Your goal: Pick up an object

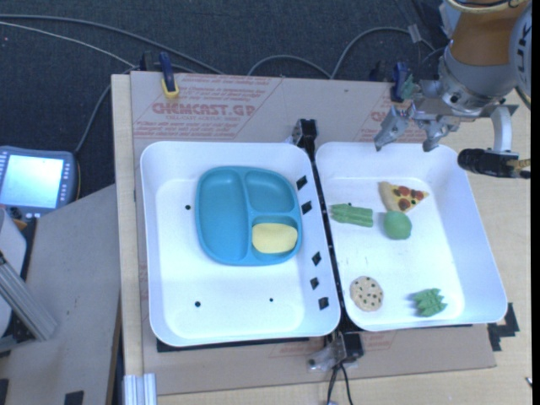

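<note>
Hovering spread-fingered and empty above the right bin [472,218], gripper [408,138] should descend squarely onto pizza slice [402,196], nearest target.

Dark carpet floor [253,15] with cables [76,36] surrounds the wooden bench [245,99].

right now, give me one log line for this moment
gripper: open, holding nothing, above far edge of right bin | pizza slice, green ball, cookie in right bin | blue tray in left bin
</note>
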`<state>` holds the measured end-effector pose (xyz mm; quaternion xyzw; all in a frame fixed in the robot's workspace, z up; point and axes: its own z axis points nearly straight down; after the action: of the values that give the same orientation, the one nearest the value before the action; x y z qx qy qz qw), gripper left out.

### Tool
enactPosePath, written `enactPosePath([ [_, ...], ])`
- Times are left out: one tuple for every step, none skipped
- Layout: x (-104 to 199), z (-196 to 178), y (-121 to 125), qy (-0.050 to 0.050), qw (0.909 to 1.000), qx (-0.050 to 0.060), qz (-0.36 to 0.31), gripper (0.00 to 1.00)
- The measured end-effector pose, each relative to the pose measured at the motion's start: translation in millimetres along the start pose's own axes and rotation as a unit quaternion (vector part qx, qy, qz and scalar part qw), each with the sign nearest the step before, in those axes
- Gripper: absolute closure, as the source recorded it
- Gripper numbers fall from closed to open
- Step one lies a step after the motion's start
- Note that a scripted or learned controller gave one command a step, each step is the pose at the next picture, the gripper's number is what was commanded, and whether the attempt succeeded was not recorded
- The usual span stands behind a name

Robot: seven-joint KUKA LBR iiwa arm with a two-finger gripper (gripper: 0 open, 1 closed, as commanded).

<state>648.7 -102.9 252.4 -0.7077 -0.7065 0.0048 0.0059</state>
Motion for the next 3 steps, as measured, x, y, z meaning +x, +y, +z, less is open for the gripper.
enactPosePath([
  [0.2, -9.0, 1.9, -0.001, 1.0, -0.007, -0.001, 0.0],
  [8.7, 48.4, 5.7, 0.0, 1.0, -0.005, -0.002, 0.0],
  [10.7, 91.4, 1.9, 0.0, 1.0, -0.005, -0.001, 0.0],
])
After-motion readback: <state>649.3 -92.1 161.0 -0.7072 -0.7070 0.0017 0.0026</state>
